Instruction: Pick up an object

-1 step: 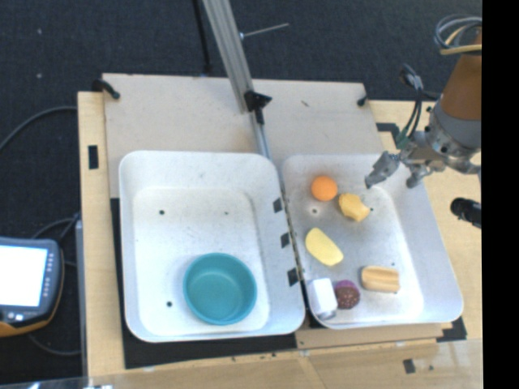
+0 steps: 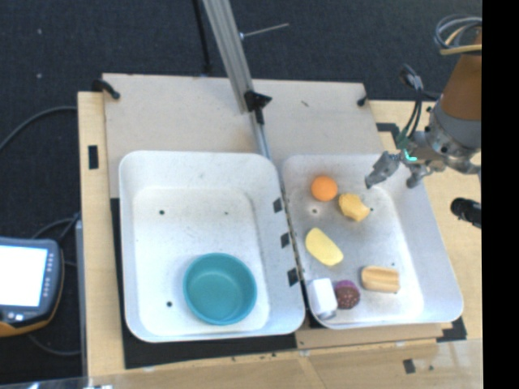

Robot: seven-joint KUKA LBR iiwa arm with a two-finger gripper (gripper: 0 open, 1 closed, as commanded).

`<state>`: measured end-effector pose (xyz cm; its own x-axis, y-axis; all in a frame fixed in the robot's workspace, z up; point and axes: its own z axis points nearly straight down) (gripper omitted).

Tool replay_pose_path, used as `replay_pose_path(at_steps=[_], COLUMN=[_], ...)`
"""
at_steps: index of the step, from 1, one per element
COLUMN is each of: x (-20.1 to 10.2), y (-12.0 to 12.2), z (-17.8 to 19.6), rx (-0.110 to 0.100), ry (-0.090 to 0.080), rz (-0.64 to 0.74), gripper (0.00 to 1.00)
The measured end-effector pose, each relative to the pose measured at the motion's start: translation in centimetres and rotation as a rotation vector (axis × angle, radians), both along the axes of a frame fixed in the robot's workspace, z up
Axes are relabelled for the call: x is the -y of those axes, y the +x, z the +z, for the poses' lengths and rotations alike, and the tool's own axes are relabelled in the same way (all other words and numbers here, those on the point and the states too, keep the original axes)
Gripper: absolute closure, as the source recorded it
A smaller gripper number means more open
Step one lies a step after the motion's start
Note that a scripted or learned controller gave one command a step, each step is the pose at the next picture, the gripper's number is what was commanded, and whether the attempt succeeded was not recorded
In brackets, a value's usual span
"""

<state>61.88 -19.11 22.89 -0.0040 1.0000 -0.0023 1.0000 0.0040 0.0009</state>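
A teal bowl (image 2: 220, 288) is seen nearest the camera, set upright in the front part of the left bin (image 2: 154, 177). The right bin (image 2: 422, 241) is placed just beside it on the counter (image 2: 178, 108), and six small things are held in it. A white block (image 2: 323, 296) is found at the front left corner, with a dark reddish ball (image 2: 348, 295) touching its right side. A tan bread-like piece (image 2: 380, 279) is laid just to the right of these. A yellow banana-like piece (image 2: 323, 247) lies nearer the middle of the bin. Toward the back, an orange ball (image 2: 324, 188) is seen, and a pale yellow chunk (image 2: 353, 207) is set near its right.

The gripper (image 2: 395, 171) is held above the back right corner of the right bin, apart from every object. Its fingers (image 2: 378, 173) are spread open, and nothing is held between them. The pale yellow chunk is the thing lying nearest to them. A slanted metal rail (image 2: 231, 43) is seen behind the bins, and a screen device (image 2: 26, 282) rests at the left edge.
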Motion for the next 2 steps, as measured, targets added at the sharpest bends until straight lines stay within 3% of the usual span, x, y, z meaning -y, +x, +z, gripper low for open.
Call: replay_pose_path(at_steps=[2], x=[0.9], y=[0.6], z=[-11.5], rx=[-0.006], ry=[0.001], rz=[-0.004], gripper=[0.0])
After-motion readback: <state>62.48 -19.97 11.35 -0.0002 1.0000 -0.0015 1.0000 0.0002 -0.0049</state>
